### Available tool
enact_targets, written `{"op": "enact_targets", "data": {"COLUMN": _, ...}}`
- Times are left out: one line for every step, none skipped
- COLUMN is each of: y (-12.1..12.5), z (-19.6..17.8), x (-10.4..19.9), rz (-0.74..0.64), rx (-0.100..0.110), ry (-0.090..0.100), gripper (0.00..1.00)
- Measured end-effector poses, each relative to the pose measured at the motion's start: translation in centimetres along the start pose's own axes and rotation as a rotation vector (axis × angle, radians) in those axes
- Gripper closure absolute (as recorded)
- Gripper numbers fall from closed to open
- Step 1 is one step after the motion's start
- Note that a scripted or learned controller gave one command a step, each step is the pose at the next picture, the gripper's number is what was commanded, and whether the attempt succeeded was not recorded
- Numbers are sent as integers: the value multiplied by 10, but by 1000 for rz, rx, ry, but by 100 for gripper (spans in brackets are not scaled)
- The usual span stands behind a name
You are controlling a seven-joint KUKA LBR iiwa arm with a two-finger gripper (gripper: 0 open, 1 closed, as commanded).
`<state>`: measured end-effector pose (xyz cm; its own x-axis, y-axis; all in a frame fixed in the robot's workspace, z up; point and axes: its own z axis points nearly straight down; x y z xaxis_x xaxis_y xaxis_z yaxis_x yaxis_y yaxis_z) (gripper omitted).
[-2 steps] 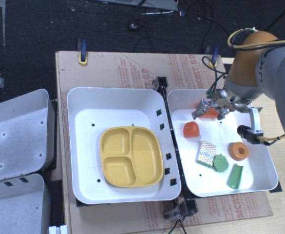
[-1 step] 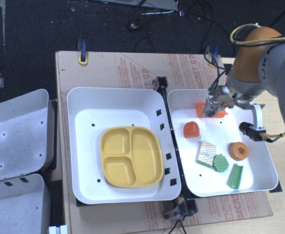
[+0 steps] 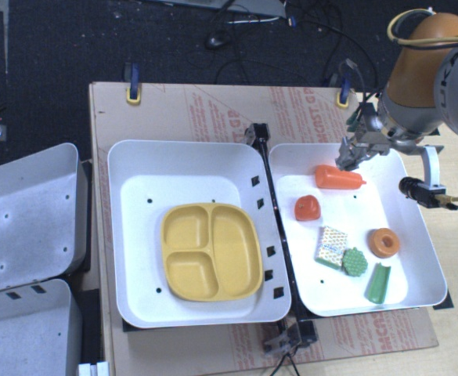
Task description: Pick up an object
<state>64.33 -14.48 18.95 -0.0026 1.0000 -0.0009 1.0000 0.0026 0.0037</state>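
Nearest the lens, at the right bin's (image 3: pixel 428 288) six o'clock edge, a green cylinder (image 3: pixel 377 283) lies beside a green bumpy piece (image 3: pixel 355 262) and a patterned packet (image 3: pixel 333 247), with an orange ring (image 3: pixel 384 243) at four o'clock and a red piece (image 3: pixel 308 207) left of centre. The likely target, an orange carrot-like object (image 3: pixel 339 178), lies on its side at twelve o'clock, and the gripper (image 3: pixel 349 160) hangs just above its upper edge; whether the jaws stand apart or together cannot be told. Closing off-centre on that rounded body could squirt it sideways toward the bin wall, or the jaws might shut on nothing. Left of it, the other bin (image 3: pixel 127 210) holds a yellow divided plate (image 3: pixel 211 251). Both bins sit on a cardboard-covered worktop (image 3: pixel 205 108) fixed with clamps, and cables trail across dark floor beyond.
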Motion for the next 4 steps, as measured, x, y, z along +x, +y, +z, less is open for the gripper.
{"op": "enact_targets", "data": {"y": 1, "z": -25, "x": 0, "rz": 0, "rx": 1, "ry": 0, "gripper": 100}}
{"op": "enact_targets", "data": {"y": -15, "z": -37, "x": 47, "rz": -4, "rx": 4, "ry": 2, "gripper": 100}}
{"op": "enact_targets", "data": {"y": -28, "z": -48, "x": 96, "rz": -2, "rx": 5, "ry": 1, "gripper": 100}}
{"op": "enact_targets", "data": {"y": -42, "z": -55, "x": 142, "rz": -4, "rx": 5, "ry": 2, "gripper": 100}}
